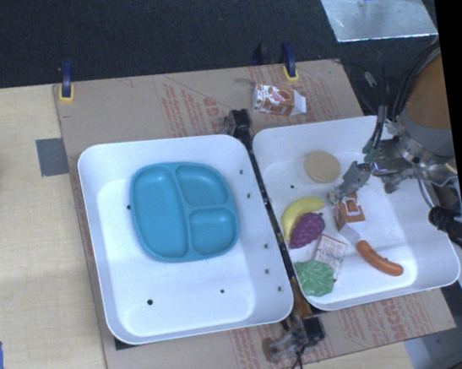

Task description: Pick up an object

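Two packets (331, 251) (278, 100) bear print too small to read.

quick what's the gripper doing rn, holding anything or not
Gripper: over the right bin, just above the small orange and white packet; open or closed cannot be told, and no object is seen in its grasp.

plate (185, 210) in left bin (102, 240) (alone)

Teal-blue divided plate (185, 210) in the white left bin (114, 264). White right bin (427, 275) shows a tan round cookie (322, 166), yellow banana (299, 210), purple grapes (306, 229), green leaf (315, 277), orange-red sausage (380, 258), and a red-and-white packet (350, 209).
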